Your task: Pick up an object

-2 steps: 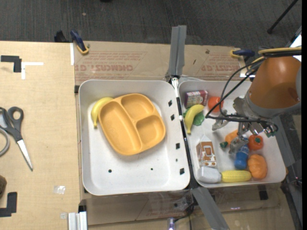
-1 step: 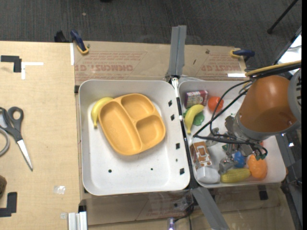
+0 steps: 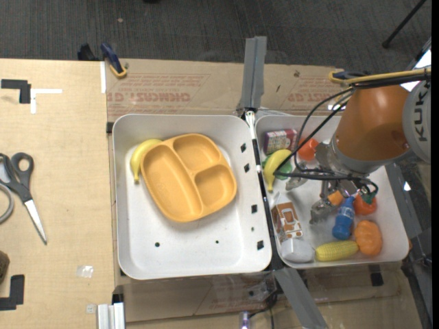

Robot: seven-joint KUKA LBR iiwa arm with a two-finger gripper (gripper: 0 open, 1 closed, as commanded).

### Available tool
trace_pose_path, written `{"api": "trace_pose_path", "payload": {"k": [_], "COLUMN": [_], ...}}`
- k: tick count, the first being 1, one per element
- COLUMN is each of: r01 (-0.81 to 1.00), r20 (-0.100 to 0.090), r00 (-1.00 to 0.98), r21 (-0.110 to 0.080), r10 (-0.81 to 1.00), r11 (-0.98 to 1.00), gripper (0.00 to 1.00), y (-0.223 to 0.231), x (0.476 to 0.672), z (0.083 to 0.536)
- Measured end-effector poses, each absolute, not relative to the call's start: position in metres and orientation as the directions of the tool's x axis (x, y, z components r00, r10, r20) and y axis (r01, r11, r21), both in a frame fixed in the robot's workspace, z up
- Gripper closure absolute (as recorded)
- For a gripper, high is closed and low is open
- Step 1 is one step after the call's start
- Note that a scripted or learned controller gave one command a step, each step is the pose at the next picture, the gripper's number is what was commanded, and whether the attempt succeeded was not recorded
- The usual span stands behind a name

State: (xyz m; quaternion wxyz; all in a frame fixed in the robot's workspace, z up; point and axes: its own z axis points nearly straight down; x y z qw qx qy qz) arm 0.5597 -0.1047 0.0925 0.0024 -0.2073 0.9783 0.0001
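Note:
My gripper (image 3: 324, 208) hangs low inside the right bin (image 3: 394, 204), under the arm's orange band (image 3: 374, 125). Right beside it are a small orange piece (image 3: 335, 197) and a blue bottle (image 3: 343, 221); whether it touches either is unclear. A yellow corn cob (image 3: 336, 251) and an orange fruit (image 3: 369, 238) lie at the bin's front. A brown packet (image 3: 287, 221) and a white object (image 3: 296, 252) sit to the gripper's left. A banana (image 3: 276, 164) and a purple box (image 3: 277, 140) lie at the back left.
The left bin (image 3: 137, 245) holds a yellow divided plate (image 3: 188, 177) with a second banana (image 3: 140, 155) tucked under its far-left edge. Scissors (image 3: 26, 194) lie on the bench at the left. Black cables (image 3: 309, 173) cross above the right bin.

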Motion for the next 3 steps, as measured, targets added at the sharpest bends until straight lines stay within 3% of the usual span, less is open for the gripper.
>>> {"api": "trace_pose_path", "payload": {"k": [1, 2, 3], "r01": [-0.447, -0.445, -0.354], "r20": [-0.008, -0.005, -0.005], "r00": [-0.894, -0.896, -0.935], "r21": [-0.004, -0.002, -0.002], "r10": [-0.447, -0.445, -0.354], "r11": [0.894, 0.896, 0.935], "gripper": [0.0, 0.0, 0.0], "y": [-0.183, -0.205, -0.221], "x": [0.647, 0.573, 0.516], "z": [0.103, 0.096, 0.093]}}
